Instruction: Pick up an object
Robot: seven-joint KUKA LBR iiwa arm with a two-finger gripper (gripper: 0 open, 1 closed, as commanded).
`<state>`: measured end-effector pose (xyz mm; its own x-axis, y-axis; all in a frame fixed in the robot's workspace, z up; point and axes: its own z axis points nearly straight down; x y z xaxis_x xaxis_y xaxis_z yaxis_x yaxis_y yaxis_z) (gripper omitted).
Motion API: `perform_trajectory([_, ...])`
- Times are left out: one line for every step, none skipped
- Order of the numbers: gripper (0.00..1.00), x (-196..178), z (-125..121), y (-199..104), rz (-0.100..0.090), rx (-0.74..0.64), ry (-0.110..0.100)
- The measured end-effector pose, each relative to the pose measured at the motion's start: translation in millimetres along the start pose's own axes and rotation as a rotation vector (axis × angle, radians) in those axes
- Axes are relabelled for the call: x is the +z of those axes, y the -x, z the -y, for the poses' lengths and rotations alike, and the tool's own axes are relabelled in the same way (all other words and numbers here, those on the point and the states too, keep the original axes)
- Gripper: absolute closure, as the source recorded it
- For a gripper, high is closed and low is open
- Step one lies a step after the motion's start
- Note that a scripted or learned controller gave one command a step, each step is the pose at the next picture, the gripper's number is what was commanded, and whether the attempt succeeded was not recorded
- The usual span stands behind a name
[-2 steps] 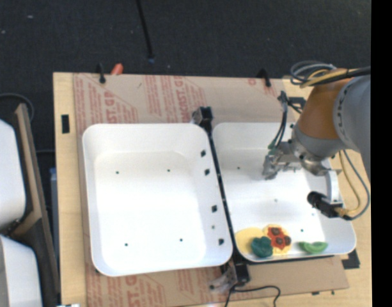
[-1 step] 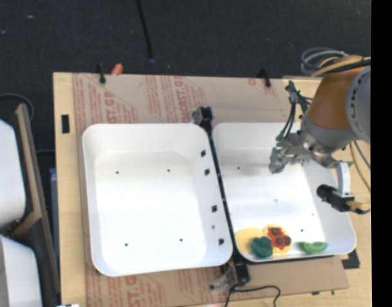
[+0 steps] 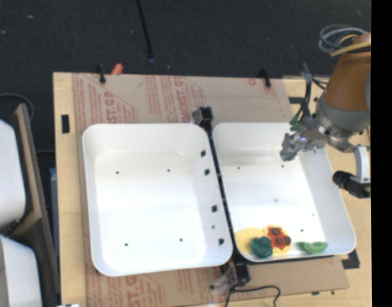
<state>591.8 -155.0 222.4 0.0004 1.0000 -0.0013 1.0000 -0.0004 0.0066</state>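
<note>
Several small objects lie along the near edge of the right bin [image 3: 311, 190]: a yellow piece [image 3: 245, 239], a dark teal lump [image 3: 262, 247], an orange-and-red toy [image 3: 279, 236] and a green piece [image 3: 313, 246]. My gripper [image 3: 290, 148] hangs over the far right part of that bin, well away from the objects and above the white floor. The arm's orange band [image 3: 346, 82] rises behind it at the right.
The left bin [image 3: 144, 197] sits beside the right one, with a black divider clip strip [image 3: 211, 171] between them. Both rest on a cardboard-covered bench [image 3: 151, 98]. Cables lie at the near edge [image 3: 247, 291].
</note>
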Motion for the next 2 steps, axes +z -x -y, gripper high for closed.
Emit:
perform_trajectory([1.0, -11.2, -0.4, 0.7, -0.001, 0.0, -0.005])
perform_trajectory([1.0, -20.5, -8.0, -55.5, -0.002, -0.005, -0.005])
